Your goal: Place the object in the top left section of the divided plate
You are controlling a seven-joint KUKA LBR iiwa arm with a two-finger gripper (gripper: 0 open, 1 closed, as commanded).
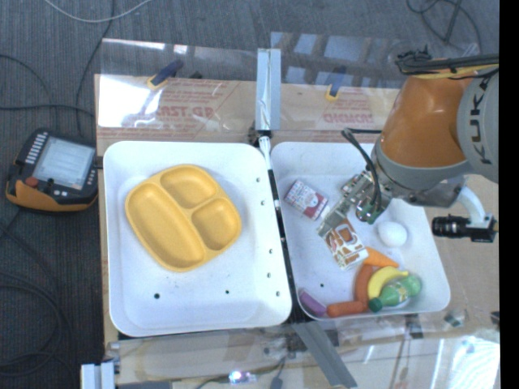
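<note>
Toy carrot – half-hidden under fruit; gripper over the carton, grip unclear.

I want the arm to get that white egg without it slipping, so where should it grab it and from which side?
Take the egg across its narrower middle, coming straight down from above. It lies on the floor of the right bin with bare floor around it, and the carton sits apart on its left. The rounded shell would likely roll from a sideways push.

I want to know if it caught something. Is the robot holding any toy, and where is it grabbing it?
I can't tell. The gripper sits low in the right bin, just above the small carton, but no toy shows in its grip.
</note>
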